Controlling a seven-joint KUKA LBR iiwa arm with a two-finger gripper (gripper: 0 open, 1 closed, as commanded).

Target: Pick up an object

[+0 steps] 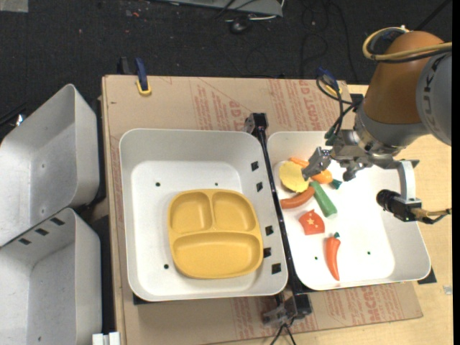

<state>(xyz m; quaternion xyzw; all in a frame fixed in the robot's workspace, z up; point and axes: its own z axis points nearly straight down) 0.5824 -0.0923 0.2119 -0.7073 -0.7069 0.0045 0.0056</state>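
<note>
We observe from one fixed camera above the bench (215, 106), angled down at medium range. Both bins sit in frame, mostly left of the gripper (332, 165).

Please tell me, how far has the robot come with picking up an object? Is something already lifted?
Done: the tool is over the right bin, at the toy food pile near the yellow piece and green piece.
In hand: nothing is visibly held; whether it grips anything cannot be told.
Left: grasping and lifting. The red piece and orange pepper lie untouched; the yellow tray sits in the left bin.
</note>
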